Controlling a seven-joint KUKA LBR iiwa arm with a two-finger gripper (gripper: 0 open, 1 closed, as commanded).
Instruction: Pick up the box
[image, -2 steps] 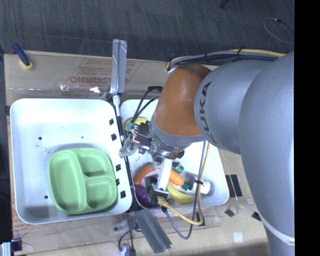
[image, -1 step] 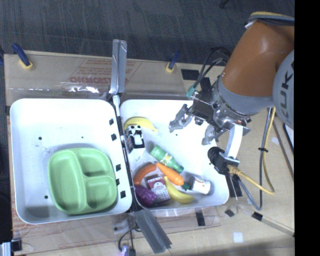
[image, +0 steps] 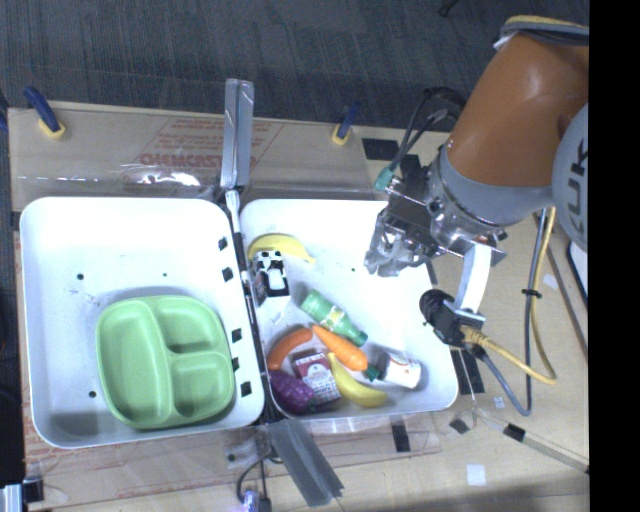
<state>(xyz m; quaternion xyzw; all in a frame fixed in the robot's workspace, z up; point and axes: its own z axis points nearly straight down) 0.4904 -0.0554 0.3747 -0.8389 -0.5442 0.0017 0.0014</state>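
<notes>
The box (image: 314, 376), a small reddish carton with a pale label too small to read, lay in the lower middle of the frame, in the right bin (image: 345, 212), wedged among other items. A purple item (image: 291, 393) touched its lower left, an orange piece (image: 288, 344) sat just above it, a carrot (image: 340, 347) ran along its upper right, and a banana (image: 358, 389) curved along its right side. A green bottle (image: 332, 317) lay just above the carrot. Near the bin's upper left were a yellow item (image: 280, 246) and a black-and-white object (image: 270, 274).

The gripper (image: 388, 256) hung over the bare upper right part of that bin, well apart from the box; whether its fingers were apart or together could not be told.

The left bin (image: 60, 230) held a green divided tray (image: 166, 357), with open white floor above it. Faint red print on the tabletop (image: 300, 150) cardboard at upper centre was illegible.
</notes>
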